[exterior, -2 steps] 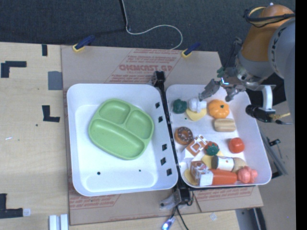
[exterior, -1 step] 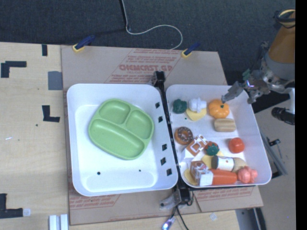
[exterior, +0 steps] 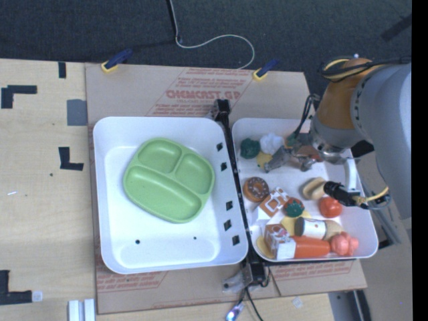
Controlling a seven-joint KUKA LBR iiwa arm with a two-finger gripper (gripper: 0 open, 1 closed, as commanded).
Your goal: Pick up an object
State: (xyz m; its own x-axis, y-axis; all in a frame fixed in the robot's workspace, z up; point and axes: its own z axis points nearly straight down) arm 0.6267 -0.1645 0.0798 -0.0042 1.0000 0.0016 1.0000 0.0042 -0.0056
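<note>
- Reaching in from the right, the pincer sits low in the right bin, near its upper edge; whether it is wide, narrow or closed on anything cannot be told, as dark metal and toys overlap there.
- Just beside its tip lie a yellow piece, a white crumpled piece and a dark green toy, all crowded toward the bin's upper left corner. Closing here could catch two at once, or nudge one against the wall and grip nothing.
- Candidate objects fill that bin only: a brown doughnut near the left wall, a red tomato toward the right wall, an orange carrot and a pink toy along the lower edge.
- Small rounded shapes such as the tomato would likely roll or squirt out of a pinch.
- A lift through this clutter could drag neighbours along or tip one over the divider.
- The left bin carries a green divided plate, well apart from the arm and unlikely to be disturbed.
</note>
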